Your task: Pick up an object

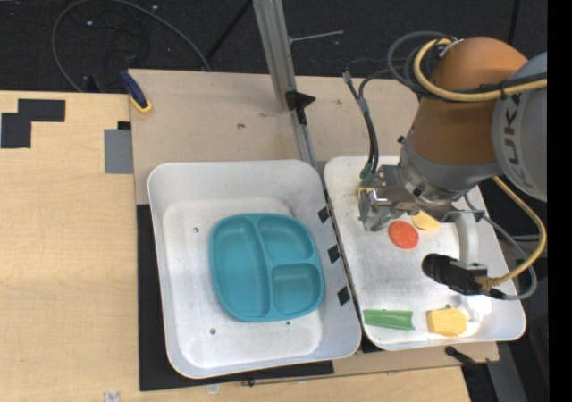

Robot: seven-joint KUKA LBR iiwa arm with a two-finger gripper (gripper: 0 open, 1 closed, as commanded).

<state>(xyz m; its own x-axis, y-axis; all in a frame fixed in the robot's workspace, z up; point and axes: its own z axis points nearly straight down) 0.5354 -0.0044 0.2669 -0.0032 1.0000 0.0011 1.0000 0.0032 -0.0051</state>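
Observation:
My gripper (373,206) hangs low over the upper left part of the right bin (380,275), under the grey and orange wrist. Just right of it lies a red round object (403,234), close by but apart from the gripper. A pale yellow object (426,222) sits beside the red one, partly hidden by the arm. Near the bin's front edge lie a green oblong object (388,319) and a yellow block (447,322). Nothing visible is held by the gripper.
The left bin (179,302) holds a teal divided plate (265,265). An upright metal post (273,43) stands behind the bins. Bare bin floor lies between the red object and the green one.

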